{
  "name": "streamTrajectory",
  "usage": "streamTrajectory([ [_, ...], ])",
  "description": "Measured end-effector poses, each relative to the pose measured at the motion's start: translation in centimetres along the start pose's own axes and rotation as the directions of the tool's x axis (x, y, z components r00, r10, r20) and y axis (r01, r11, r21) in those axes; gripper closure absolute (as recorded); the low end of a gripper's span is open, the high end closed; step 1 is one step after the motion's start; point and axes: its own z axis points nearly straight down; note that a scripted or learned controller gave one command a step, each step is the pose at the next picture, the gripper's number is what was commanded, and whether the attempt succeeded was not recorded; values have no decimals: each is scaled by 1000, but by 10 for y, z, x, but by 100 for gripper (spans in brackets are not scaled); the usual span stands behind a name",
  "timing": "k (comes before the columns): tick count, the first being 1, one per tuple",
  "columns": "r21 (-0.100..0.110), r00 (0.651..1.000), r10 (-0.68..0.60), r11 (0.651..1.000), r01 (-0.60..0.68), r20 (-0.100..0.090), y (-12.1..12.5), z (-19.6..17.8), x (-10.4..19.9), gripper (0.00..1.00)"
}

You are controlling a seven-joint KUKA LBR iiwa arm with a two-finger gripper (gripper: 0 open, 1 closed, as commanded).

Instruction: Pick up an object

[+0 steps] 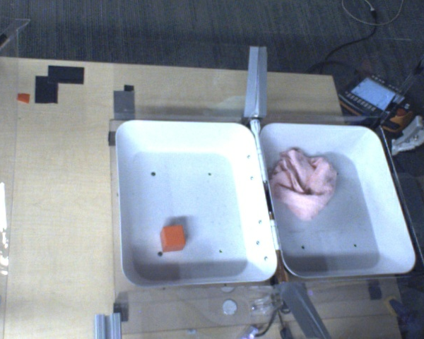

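The 2 things to choose from lie well apart, 1 in each bin. A small orange block (173,238) sits near the front-left corner of the left bin (138,189), square-sided with no clear long axis. A crumpled pink cloth (304,181) lies in the right bin (367,260), toward its back-left, close to the shared divider. The arm enters from the right, so the cloth is probably the nearer reach. I cannot tell the gripper's state. Both bin floors are flat and white, with free room around each thing
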Motion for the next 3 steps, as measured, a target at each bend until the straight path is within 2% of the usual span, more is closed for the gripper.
streamTrajectory([
  [1,10,997,83,996,-83,-1,7,182,40,0],
  [2,-6,1000,-22,1000,22,-5,50,280,86,0],
  [3,-2,987,-163,987,163,-3,79,281,92,0],
])
